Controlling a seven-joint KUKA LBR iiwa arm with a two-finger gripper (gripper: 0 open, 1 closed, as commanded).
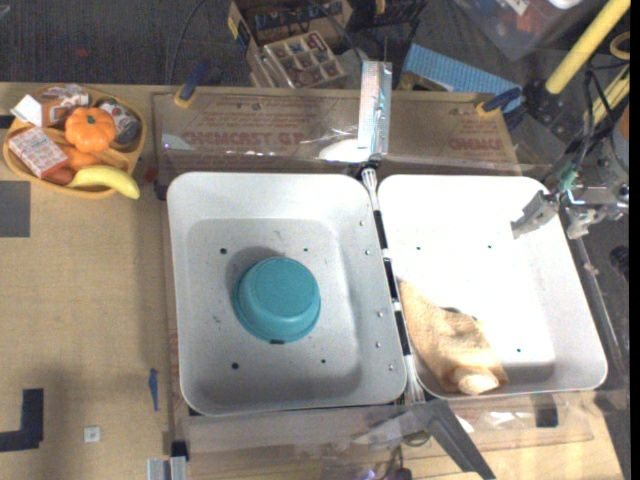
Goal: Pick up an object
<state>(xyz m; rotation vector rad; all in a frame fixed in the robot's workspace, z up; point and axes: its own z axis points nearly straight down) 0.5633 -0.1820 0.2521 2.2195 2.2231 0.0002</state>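
Note:
A teal bowl lies upside down in the middle of the left bin. A tan cloth-like object rests in the near left corner of the right bin. My gripper hangs over the right bin's far right edge, well away from the tan object. Its two fingers stand apart, open, with nothing between them.
A bowl of toy fruit with a small pumpkin and a banana sits on the bench at the far left. Cardboard lines the back behind the bins. Boxes and clutter lie beyond it. A yellow pole slants at the top right.

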